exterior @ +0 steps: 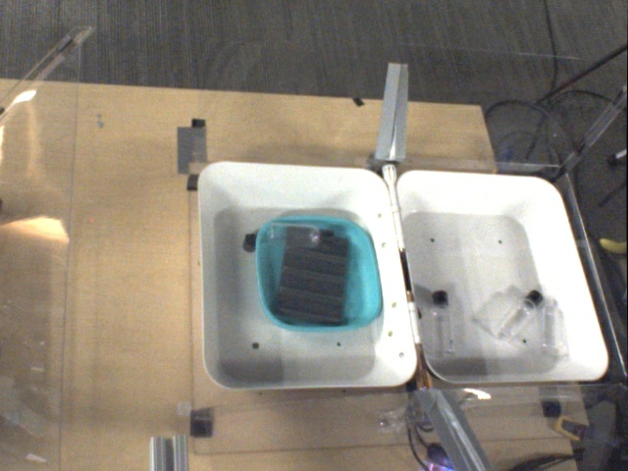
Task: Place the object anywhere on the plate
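A turquoise square plate (pixel 366 263) sits in the middle of the left white bin (pixel 221 263). A dark ribbed rectangular block (pixel 312 278) lies flat on the plate, tilted slightly. A clear vial (pixel 289 232) rests across the plate's upper left rim, its black cap (pixel 250 242) just off the plate on the bin floor. The right bin (pixel 491 194) holds clear vials with black caps: one (pixel 442 320) near its left wall and one (pixel 515 312) lying at an angle toward the front right.
A clear piece (pixel 549 327) lies beside the angled vial. A grey metal post (pixel 392 116) rises behind the seam between the bins. Cables (pixel 549 96) run along the far right of the wooden bench (pixel 108 263).
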`<state>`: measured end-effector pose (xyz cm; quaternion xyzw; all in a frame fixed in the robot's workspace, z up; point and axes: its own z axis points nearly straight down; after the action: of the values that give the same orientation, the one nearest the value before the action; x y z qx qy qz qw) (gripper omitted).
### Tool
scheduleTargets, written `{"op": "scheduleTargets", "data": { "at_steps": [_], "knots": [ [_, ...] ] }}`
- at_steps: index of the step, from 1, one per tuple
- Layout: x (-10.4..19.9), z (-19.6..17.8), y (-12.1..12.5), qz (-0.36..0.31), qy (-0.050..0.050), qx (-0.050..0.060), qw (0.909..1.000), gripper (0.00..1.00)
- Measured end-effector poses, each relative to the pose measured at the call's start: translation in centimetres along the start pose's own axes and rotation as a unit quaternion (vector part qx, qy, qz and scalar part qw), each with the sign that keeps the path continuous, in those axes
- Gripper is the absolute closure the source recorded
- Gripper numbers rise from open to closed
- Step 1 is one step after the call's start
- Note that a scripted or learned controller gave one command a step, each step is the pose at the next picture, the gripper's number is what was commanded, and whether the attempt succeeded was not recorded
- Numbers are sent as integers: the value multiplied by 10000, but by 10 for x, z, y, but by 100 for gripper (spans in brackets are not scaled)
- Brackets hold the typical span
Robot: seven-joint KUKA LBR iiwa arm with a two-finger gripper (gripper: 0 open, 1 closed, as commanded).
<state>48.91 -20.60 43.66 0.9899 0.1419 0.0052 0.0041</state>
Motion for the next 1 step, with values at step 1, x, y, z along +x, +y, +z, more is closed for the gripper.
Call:
{"op": "scheduleTargets", "data": {
  "at_steps": [1],
  "knots": [
    [0,0,0,378,2,1,9993,0]
  ]
}}
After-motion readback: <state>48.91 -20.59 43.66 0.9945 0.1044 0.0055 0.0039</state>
